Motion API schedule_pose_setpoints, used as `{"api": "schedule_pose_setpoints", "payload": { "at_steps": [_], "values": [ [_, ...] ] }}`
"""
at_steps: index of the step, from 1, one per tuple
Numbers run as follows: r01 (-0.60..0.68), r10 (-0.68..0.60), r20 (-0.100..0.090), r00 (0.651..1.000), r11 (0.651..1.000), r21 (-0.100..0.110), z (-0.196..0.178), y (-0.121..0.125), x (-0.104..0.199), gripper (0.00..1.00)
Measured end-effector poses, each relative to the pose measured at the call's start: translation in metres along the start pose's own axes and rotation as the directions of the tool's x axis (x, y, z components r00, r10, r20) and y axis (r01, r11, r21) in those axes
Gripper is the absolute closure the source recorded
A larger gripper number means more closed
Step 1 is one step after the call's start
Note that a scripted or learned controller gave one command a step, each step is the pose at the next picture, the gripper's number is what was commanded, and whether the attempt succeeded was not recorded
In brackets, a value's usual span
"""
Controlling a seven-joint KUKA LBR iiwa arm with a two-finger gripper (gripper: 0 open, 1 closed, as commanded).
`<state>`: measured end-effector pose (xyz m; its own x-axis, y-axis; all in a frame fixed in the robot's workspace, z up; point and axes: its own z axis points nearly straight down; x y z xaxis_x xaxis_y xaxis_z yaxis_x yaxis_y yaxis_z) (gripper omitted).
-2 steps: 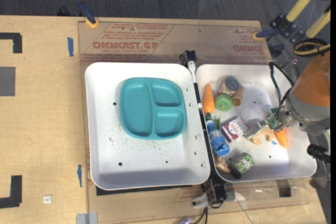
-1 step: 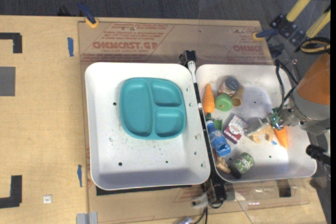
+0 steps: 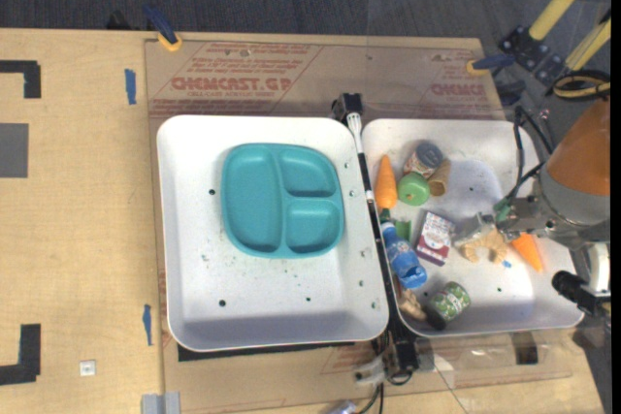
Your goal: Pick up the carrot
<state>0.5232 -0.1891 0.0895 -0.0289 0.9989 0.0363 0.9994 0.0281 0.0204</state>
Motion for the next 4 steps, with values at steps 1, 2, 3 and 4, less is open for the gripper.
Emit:
{"api": "schedule_pose_setpoints", "payload": {
  "at_steps": [1,2,3,4],
  "values": [
    [0.005,-0.005,-0.002,1.000,1.000,0.001,-0.010,0.001,0.003,1.00],
    [0.270,-0.270,-0.002,0.963,0.963,0.015,-0.001,-0.009,-0.008,1.00],
    [0.270,-0.270,-0.001,0.963,0.963,0.014,-0.001,-0.009,-0.008,0.00],
    [0.098,-0.098,0.038,0.994,0.995,0.011,0.000,-0.032,0.021,0.00]
  ]
}}
